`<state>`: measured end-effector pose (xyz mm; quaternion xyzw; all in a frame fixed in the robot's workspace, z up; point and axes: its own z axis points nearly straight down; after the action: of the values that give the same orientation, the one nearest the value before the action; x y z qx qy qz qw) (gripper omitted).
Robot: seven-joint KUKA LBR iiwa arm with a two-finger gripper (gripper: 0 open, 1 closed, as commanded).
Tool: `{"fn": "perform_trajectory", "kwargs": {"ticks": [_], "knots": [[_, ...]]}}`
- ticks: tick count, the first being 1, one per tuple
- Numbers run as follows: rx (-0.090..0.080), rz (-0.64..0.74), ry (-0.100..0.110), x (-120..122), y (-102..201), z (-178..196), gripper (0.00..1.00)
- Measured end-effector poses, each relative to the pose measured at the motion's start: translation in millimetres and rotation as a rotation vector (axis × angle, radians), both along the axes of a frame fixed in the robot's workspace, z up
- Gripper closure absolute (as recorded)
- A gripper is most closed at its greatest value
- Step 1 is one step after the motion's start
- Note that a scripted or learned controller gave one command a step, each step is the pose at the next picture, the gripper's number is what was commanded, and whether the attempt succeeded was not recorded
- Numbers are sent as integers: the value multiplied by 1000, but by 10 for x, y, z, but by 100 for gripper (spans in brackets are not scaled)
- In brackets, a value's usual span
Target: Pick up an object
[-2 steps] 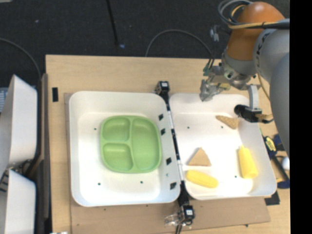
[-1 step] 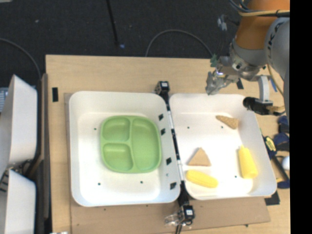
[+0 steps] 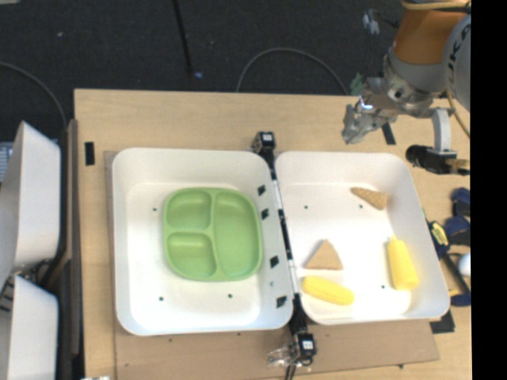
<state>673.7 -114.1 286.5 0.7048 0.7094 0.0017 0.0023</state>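
The right bin holds a tan triangular piece near its middle front, a second tan wedge toward the back right, a yellow corn-like piece at the front, and another yellow piece by the right wall. My gripper hangs above the bench just behind the right bin's back rim, apart from all of them. Nothing shows between its fingers.
The left bin holds a green divided plate. A black clamp sits at the back between the bins, with another clamp at the front. Blue and black tools lie along the bench's right side.
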Motion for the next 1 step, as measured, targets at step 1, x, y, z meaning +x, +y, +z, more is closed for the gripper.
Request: {"fn": "perform_trajectory", "kwargs": {"ticks": [1], "knots": [[0, -2, 6, -31, 416, -114, 100]]}}
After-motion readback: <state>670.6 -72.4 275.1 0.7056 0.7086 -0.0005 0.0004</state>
